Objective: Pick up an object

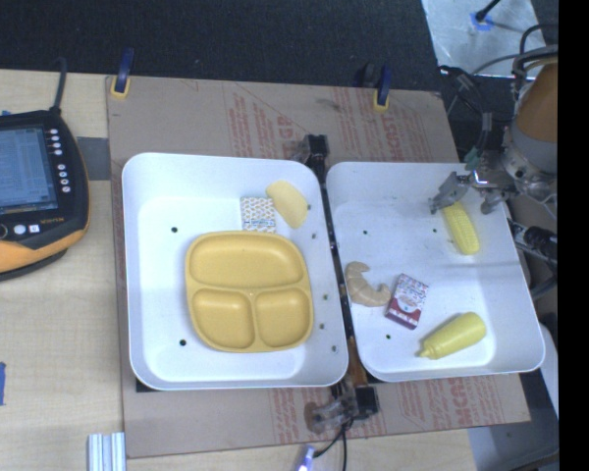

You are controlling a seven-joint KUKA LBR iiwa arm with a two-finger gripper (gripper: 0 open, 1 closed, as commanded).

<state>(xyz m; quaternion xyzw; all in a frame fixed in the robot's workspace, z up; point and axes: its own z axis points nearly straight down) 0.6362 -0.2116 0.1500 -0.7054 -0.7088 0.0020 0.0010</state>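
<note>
Corn cob (460, 230) just below jaws (468, 192)

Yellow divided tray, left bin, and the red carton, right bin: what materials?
Divided tray: looks like moulded plastic, smooth and semi-matte; one uniform yellow, rounded compartment walls, soft highlights. Red carton: probably printed card or a plastic toy copy; flat faces, sharp edges, red and white print. The picture is too coarse to settle which.

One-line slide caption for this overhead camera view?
Gripper poised above a corn cob in the right bin; a yellow divided tray fills the left bin.
</note>
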